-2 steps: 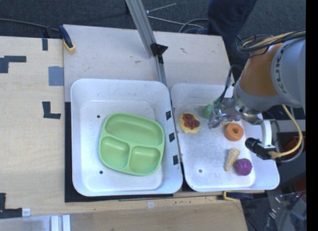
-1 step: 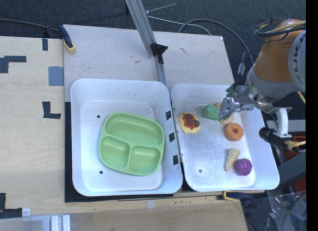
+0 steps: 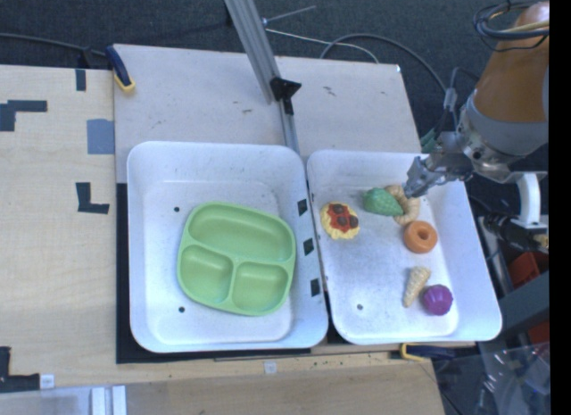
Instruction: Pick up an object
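Green divided plate (image 3: 237, 258), orange doughnut (image 3: 420, 236), purple fruit (image 3: 437, 299), white bins (image 3: 143, 253).

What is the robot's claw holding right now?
It cannot be told. The gripper sits low over the green toy in the right bin, but no grasp shows.

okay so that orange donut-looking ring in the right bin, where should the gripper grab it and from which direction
Judging by its pose, come straight down on the orange ring: it lies flat with its hole up. Grip across the rim on its lower right, the side facing bare bin floor, since the tan piece touches its upper left.
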Action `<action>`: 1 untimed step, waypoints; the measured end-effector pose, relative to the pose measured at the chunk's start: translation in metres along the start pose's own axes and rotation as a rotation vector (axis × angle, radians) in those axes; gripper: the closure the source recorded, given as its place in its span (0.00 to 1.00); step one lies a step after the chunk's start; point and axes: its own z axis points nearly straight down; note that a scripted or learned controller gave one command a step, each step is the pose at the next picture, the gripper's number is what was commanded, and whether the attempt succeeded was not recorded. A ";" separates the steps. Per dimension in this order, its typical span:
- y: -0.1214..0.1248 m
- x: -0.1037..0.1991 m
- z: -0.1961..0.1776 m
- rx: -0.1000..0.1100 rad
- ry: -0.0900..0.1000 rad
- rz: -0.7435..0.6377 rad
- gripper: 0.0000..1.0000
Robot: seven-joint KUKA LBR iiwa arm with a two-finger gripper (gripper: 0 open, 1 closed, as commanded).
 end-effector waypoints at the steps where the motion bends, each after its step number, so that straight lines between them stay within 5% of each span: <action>1: 0.011 0.060 0.005 0.006 0.002 -0.005 1.00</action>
